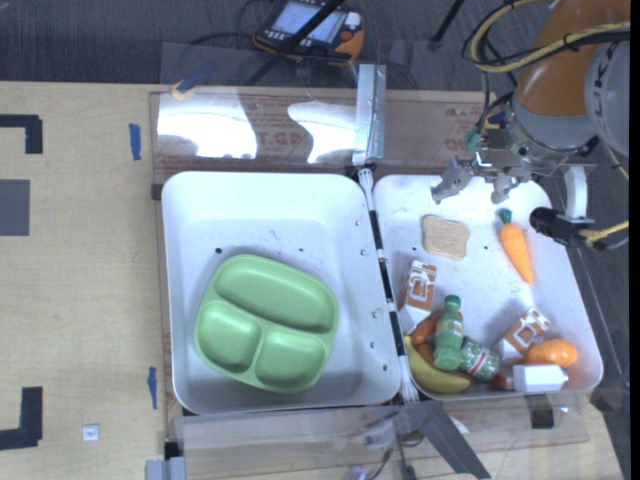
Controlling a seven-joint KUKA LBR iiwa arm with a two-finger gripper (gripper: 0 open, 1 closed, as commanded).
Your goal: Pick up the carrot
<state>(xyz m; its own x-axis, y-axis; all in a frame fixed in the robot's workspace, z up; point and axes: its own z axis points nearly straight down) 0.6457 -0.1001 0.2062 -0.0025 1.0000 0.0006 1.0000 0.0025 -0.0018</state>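
Note:
The carrot (517, 251), orange with a green stub at its top end, lies in the right bin (590, 313) near that bin's right wall. My gripper (480, 179) hangs above the bin's far edge, its two grey fingers spread wide with nothing between them. The right fingertip (508, 189) stands just above and left of the carrot's green end, apart from it.
A slice of bread (446, 236) lies left of the carrot. Near the bin's front are a carton (420, 284), a green bottle (449, 334), a banana (440, 378), an orange fruit (556, 352) and a white box (539, 376). A green divided plate (264, 321) sits in the left bin (190, 208).

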